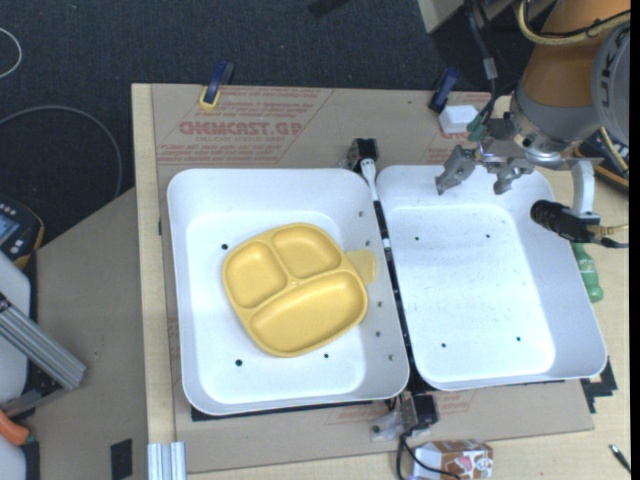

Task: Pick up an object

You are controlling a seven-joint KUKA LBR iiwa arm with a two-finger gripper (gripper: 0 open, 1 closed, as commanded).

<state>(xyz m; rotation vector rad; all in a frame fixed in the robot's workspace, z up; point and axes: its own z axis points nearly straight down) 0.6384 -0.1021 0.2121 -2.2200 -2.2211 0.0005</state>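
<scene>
Hovering over the right bin's (560, 348) far rim, your gripper (482, 172) hangs spread open with nothing in it, well apart from the yellow divided plate (293, 288) lying in the left bin (190, 268).

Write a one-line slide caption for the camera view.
Open gripper hovers over the right bin's far edge; a yellow divided plate lies in the left bin.

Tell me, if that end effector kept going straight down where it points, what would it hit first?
Probably the bare floor of the right bin near its far edge; the end effector hovers there, though depth is unclear.
</scene>
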